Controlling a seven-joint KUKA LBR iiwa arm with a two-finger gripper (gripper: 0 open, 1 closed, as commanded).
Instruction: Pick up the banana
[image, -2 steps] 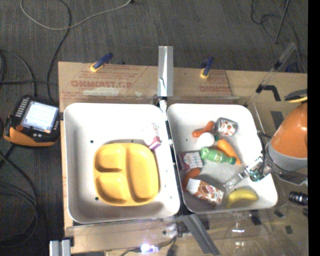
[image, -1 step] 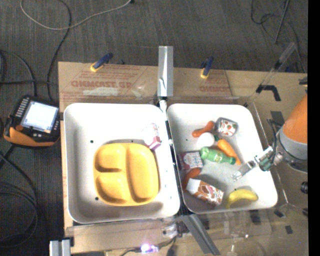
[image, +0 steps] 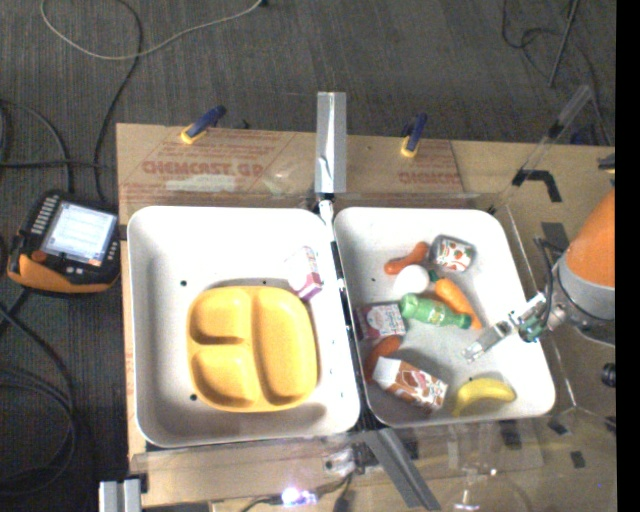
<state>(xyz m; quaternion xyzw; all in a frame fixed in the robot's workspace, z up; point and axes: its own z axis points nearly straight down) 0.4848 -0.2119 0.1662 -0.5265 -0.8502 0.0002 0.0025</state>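
The banana lies in the right bin, in its near right corner, close to the front rim and the right wall, with a little bare white floor around it. Just to its left sits a red and white carton, near but seemingly not touching. The gripper hangs over the right side of that bin, above and slightly beyond the banana, its thin metal parts pointing down and left from the grey wrist with the orange band; nothing sits in the jaws, and how wide they stand I cannot tell. Open floor stretches between the gripper and the green bottle, beside which a carrot, a small red packet and a patterned can crowd the bin's middle and far part. The left bin holds a yellow divided tray and a small pink and white box near the shared edge.
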